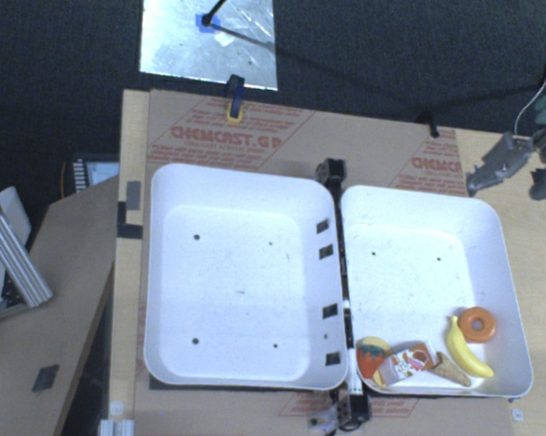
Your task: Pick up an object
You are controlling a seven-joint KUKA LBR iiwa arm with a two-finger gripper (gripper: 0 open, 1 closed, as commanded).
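objects sit bunched in the right bin, all at its near edge around the five o'clock corner: a banana, an orange ring-shaped toy touching the banana's upper end, a small printed packet and a round red-and-orange toy at the left end of the row. the tool hangs at the two o'clock side of the scene, beyond the far right corner of that bin and above the desk; whether it is spread or pressed together i cannot tell, and nothing is seen in it. from the tool, the cluster lies toward six o'clock, across the bin's full depth. the banana's long axis runs roughly from eleven to five o'clock. the left bin holds nothing to grasp, so i judge the coming move is a reach down and toward the viewer.
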